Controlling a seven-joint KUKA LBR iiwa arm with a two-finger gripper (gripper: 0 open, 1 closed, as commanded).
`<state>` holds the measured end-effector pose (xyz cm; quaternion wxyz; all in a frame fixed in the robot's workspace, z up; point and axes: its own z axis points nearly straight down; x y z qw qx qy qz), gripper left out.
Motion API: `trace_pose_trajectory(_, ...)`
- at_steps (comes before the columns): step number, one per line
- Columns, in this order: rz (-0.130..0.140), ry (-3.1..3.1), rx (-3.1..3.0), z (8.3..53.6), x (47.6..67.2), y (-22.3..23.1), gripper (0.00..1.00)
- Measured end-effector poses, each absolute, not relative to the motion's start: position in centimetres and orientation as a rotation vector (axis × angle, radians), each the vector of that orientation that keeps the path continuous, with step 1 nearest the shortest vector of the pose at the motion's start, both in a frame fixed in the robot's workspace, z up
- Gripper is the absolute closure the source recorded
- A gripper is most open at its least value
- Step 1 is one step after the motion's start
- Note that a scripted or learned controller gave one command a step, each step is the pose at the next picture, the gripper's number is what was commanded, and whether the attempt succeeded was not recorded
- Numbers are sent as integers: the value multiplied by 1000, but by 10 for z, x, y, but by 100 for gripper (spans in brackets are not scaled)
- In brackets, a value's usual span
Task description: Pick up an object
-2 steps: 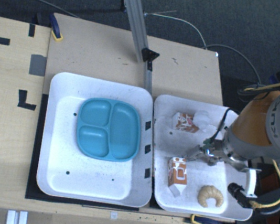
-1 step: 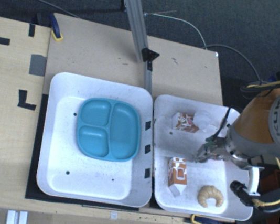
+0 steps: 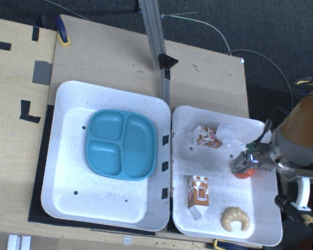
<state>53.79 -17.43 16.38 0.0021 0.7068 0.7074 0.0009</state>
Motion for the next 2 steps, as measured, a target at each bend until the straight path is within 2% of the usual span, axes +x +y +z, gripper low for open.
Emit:
trace_pose_trajectory(1,3,2219,2217,226,537,-180,100)
trace_pose_trajectory(2,3,2220,2216,274,547,-184,100)
